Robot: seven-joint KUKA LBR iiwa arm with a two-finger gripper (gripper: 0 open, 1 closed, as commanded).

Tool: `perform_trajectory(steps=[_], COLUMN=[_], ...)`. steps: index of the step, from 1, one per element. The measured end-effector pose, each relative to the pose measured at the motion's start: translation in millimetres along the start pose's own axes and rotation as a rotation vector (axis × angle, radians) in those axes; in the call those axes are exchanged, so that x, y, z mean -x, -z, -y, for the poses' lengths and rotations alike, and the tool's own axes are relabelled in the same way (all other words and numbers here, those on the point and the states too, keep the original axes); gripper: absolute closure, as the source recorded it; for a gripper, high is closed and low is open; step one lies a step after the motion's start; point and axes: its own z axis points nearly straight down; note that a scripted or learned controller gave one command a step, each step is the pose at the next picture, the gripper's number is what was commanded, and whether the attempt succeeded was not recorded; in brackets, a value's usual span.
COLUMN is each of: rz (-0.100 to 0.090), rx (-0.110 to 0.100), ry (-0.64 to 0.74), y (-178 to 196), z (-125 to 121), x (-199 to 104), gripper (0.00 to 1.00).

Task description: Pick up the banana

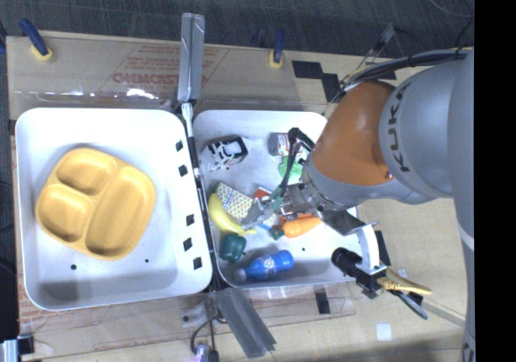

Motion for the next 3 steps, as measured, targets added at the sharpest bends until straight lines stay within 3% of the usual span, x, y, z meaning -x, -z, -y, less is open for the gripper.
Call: perform_trajectory(steps=[1,2,3], rz=[0.000,-0.001,-0.001], rx=[-0.002,-0.002,-0.004], ry=[0.058,0.070,-0.027], y=[-0.2,-0.2,-0.5], z=[-41.0,-38.9,-31.3], x=[-66.1,-56.3,-63.1], gripper=[0.00,0.00,0.00])
